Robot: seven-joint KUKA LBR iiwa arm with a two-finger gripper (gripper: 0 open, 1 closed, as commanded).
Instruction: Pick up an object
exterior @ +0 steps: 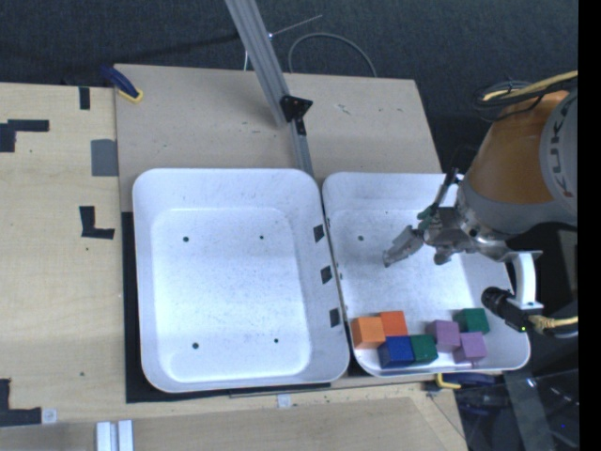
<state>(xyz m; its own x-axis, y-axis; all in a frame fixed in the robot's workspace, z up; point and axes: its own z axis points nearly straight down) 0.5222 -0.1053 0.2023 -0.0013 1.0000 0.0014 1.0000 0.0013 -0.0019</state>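
Note:
Several small blocks lie along the near edge of the right bin (376, 200): an orange block (369, 331), a red-orange block (393, 322), a blue block (397, 350), a green block (423, 348), a purple block (442, 332), a dark green block (472, 320) and another purple block (472, 347). My gripper (415, 257) hangs over the middle of that bin, above and behind the blocks, reaching in from the right. It is open, with bare white bin floor between the fingers. It touches no block.
The left bin (225, 184) sits beside the right one, their rims meeting at a divider with dark clips (326, 273). A slanted metal rail (266, 59) crosses the bench behind the bins. The orange-banded arm (516, 163) fills the right side.

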